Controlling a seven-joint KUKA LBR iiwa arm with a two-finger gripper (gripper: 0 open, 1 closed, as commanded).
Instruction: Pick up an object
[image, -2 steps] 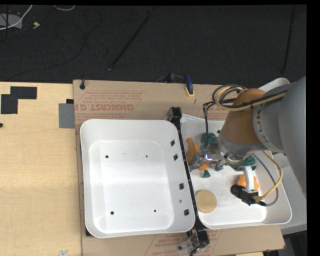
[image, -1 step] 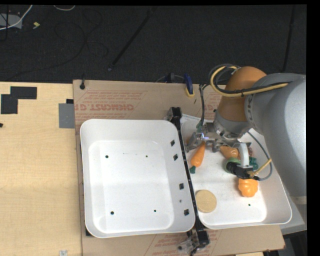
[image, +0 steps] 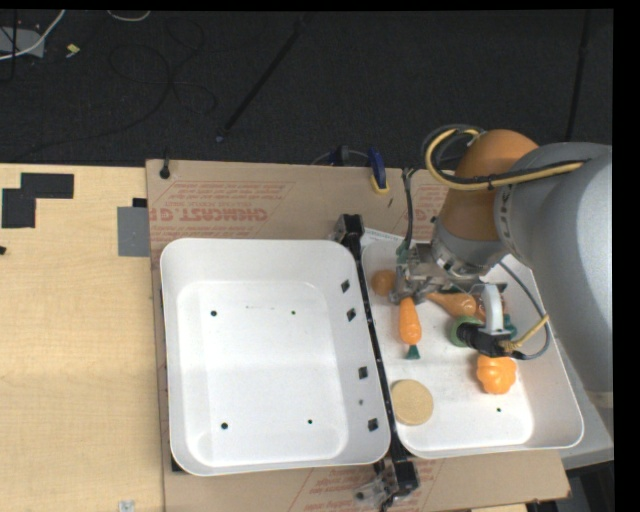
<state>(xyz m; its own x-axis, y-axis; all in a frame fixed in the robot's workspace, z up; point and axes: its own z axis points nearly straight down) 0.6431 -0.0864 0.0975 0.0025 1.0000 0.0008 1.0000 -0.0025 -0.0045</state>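
Carrot (image: 409, 322), orange with a small green tip, lies in the right bin (image: 545, 435), near its left wall and pointing toward the front. The gripper (image: 415, 283) is just above the carrot's upper end, under the grey arm (image: 560, 210) with its orange band; I cannot tell the state of the gripper. Near the carrot are a round tan disc (image: 411, 401), an orange lumpy piece (image: 496, 373), a green ring-like thing (image: 468, 333) and another orange piece (image: 458, 301). The left bin (image: 180, 300) stands beside, touching at the black clips.
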